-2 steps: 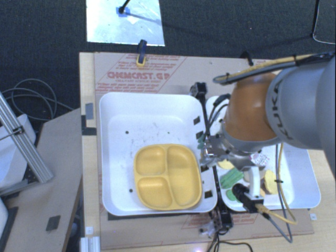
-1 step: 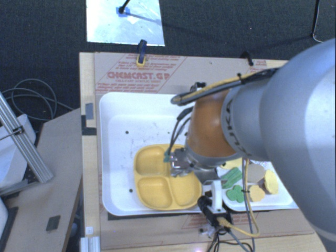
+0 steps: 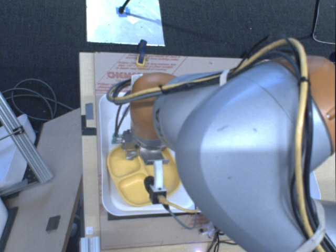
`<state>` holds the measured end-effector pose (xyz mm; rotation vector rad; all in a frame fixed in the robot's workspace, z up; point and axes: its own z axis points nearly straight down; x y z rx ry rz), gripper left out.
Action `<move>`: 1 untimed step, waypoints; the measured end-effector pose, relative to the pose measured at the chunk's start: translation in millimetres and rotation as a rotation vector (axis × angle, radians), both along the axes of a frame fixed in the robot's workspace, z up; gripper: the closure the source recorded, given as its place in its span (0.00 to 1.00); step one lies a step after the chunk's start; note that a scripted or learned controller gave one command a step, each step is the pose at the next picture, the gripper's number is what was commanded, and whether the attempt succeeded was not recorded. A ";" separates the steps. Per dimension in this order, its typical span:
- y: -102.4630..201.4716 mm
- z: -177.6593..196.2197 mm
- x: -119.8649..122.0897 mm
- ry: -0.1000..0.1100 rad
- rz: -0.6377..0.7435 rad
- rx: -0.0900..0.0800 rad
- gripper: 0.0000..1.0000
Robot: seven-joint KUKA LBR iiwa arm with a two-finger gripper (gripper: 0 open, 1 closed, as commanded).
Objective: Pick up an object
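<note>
The white bin (image 3: 113, 208) holds a yellow divided dish (image 3: 128, 185), lying flat in the bin's near end, close against its left wall. It looks like moulded plastic: light, stiff and smooth enough to slip (the raised rim or the ridge between compartments seems the best place to pinch). The gripper (image 3: 151, 159) hangs just over the dish, near the bin's middle; whether it is spread or closed cannot be told. Room is tight along the bin's left and near walls, and the arm (image 3: 241, 140) overhangs its right side.

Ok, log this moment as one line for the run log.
arm: low over white bin | yellow tray: flat in bin, partly under arm | grasp: unconfirmed
</note>
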<state>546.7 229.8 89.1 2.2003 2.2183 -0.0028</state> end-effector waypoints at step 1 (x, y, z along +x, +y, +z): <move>-16.9 128.7 20.6 -0.002 -0.007 0.017 1.00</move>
